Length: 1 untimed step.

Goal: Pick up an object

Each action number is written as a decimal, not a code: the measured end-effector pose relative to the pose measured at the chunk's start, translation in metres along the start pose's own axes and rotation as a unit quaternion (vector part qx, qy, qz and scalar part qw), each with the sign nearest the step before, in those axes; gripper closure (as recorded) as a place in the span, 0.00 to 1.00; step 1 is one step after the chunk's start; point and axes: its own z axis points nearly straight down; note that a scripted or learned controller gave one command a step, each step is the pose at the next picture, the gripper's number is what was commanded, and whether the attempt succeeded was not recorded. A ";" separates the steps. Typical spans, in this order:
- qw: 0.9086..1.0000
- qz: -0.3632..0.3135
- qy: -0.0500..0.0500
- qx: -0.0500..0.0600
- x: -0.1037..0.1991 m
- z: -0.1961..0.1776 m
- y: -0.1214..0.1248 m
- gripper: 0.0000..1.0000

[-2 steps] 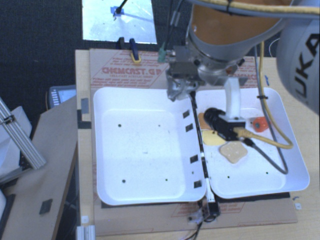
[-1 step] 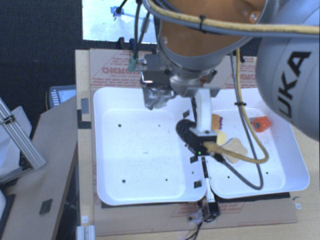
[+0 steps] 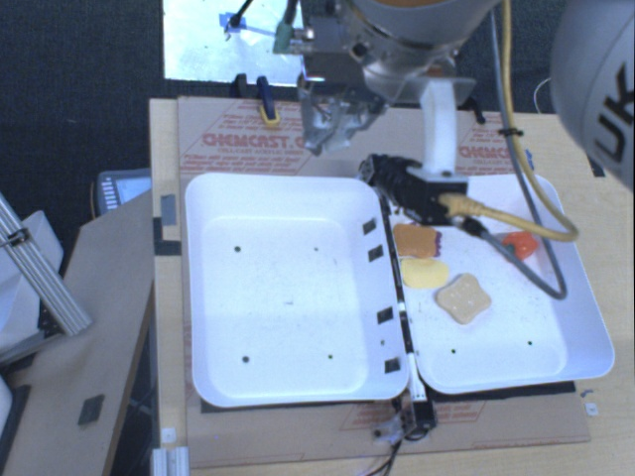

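Grey arm reaches in from the right, metal gripper hanging just past the shallow white left bin's far right corner. Claw state: can't tell.

A grey cable partly hides the small orange piece.

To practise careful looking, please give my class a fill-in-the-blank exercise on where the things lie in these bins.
The toast-shaped slice lies in the white bin on the view's ___ side. The yellow piece lies between that slice and a block coloured ___. The gripper hangs behind the other bin, on the view's ___ side.
Missing words: right; orange; left.
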 end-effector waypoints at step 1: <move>1.000 -0.001 -0.002 0.004 0.000 0.004 -0.001 0.00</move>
